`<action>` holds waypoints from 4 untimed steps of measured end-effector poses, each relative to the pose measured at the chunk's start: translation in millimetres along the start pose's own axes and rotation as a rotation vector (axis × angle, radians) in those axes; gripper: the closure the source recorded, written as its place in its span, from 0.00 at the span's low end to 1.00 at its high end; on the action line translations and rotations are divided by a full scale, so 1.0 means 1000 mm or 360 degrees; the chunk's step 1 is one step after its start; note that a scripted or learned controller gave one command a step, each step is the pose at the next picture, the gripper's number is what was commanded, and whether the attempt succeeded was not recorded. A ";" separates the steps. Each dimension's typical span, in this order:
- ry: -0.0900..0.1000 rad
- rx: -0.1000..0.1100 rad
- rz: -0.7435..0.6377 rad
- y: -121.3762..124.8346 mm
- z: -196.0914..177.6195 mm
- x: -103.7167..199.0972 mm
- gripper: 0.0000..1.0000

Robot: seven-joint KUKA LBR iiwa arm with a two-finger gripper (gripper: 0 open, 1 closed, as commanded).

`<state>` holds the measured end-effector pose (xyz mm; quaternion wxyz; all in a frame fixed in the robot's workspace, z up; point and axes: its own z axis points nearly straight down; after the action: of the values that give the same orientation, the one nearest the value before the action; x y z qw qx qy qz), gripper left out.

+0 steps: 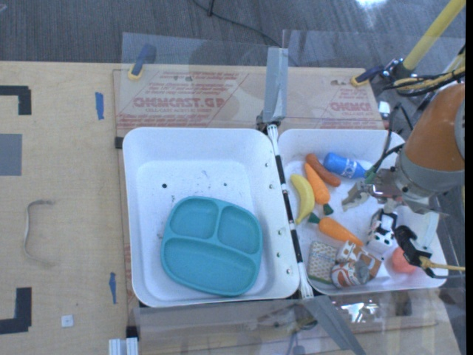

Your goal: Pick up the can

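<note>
Hand: the robot's metal hand [360, 195] is low over the right white bin [297, 148], near the middle, and its two fingers are spread apart with nothing between them.
Arm: the grey arm with the orange band [437, 143] reaches in from the right.
Can: the small blue can [346, 165] lies on its side near the back of the right bin, just up and left of the hand, not touching it.
Carrots: one orange toy carrot [322, 170] lies right beside the can, a second one [316, 185] lies next to that, and a third [340, 231] lies lower down.
Banana: a yellow toy banana [303, 197] lies by the left wall of the right bin.
Front of the right bin: a pile of small toys is there, with a black and white one [381, 234]; I cannot tell what each is.
Left bin: the left white bin [144, 154] holds a blue-green plastic plate with three parts [212, 245].
Tabletop: the light brown tabletop [59, 198] has a bent bit of wire [35, 231] lying on it, far to the left.
</note>
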<state>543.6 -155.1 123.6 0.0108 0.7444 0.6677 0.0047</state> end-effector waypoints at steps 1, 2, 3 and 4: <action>0.0014 0.0031 -0.0274 -0.023 0.003 -0.069 0.00; 0.0029 0.0020 -0.0441 -0.053 0.034 -0.067 0.00; 0.0012 0.0015 -0.0426 -0.053 0.024 -0.074 1.00; 0.0010 0.0033 -0.0044 -0.056 -0.084 -0.051 1.00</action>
<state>480.4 -199.0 206.6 0.0010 0.7351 0.6780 0.0000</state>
